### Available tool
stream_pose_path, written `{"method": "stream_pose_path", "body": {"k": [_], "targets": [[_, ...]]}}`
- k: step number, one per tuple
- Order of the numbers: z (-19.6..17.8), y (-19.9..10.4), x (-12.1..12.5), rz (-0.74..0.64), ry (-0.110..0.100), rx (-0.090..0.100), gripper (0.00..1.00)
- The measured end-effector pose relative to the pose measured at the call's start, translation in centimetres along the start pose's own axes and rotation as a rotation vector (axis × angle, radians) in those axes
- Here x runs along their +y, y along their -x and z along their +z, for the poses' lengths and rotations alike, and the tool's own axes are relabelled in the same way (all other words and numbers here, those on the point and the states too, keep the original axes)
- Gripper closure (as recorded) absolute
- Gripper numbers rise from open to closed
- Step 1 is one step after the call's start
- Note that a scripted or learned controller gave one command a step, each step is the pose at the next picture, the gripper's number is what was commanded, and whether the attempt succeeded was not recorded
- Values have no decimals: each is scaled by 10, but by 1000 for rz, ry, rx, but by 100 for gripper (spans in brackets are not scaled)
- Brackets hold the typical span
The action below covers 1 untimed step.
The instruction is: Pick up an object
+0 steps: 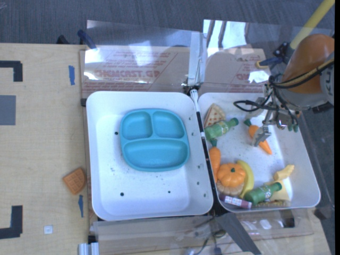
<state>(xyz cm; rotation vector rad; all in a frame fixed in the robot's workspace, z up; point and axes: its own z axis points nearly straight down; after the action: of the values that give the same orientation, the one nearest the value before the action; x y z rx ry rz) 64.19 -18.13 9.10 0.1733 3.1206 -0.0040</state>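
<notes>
My gripper hangs low over the back right part of the right bin, below the orange band of the arm. It is right at a small orange carrot piece, which pokes out beneath it toward the front right. Another orange bit shows just left of it. Whether anything is between its tips is hidden by the wrist and cables.
The right bin also holds a toast wedge, a green bottle, a carrot, a pumpkin, a banana, a second green bottle and a yellow piece. A blue divided plate lies in the left bin. A waffle lies on the bench.
</notes>
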Motion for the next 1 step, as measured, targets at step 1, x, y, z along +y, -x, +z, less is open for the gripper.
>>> {"method": "stream_pose_path", "body": {"k": [1], "targets": [[-12,3,2,-3,-1,-10,100]]}}
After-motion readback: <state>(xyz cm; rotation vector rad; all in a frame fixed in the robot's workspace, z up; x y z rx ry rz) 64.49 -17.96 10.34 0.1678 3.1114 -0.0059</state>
